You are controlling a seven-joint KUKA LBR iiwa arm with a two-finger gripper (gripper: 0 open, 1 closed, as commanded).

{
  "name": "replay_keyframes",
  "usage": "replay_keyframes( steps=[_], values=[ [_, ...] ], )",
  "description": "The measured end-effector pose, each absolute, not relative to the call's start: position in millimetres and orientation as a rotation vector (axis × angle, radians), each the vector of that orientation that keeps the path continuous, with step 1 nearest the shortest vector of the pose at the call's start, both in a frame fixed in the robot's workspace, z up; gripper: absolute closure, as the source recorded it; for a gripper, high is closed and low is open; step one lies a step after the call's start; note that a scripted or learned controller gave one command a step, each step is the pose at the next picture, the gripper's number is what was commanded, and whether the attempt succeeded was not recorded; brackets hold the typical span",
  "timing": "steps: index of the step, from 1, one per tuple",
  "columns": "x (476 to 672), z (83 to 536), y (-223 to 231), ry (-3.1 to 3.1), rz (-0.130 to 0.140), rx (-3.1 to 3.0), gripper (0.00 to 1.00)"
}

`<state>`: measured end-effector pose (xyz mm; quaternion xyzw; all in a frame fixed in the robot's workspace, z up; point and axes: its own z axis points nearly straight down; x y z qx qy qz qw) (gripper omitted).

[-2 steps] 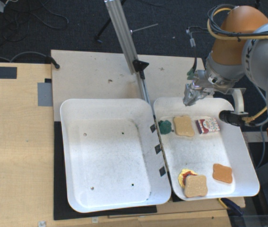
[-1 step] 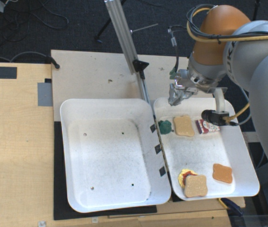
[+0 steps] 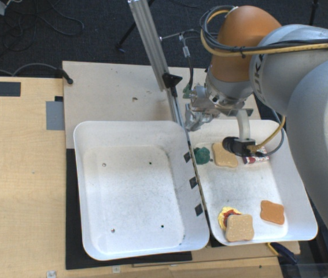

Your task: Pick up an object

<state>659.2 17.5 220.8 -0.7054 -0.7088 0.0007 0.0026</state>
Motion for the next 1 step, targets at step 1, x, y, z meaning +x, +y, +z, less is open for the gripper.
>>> replay_keyframes(
  steps=[1],
  values=[
    [665.0, 237.2, 71.0, -2.225, -0.003, -2.216, 1.0]
  ],
)
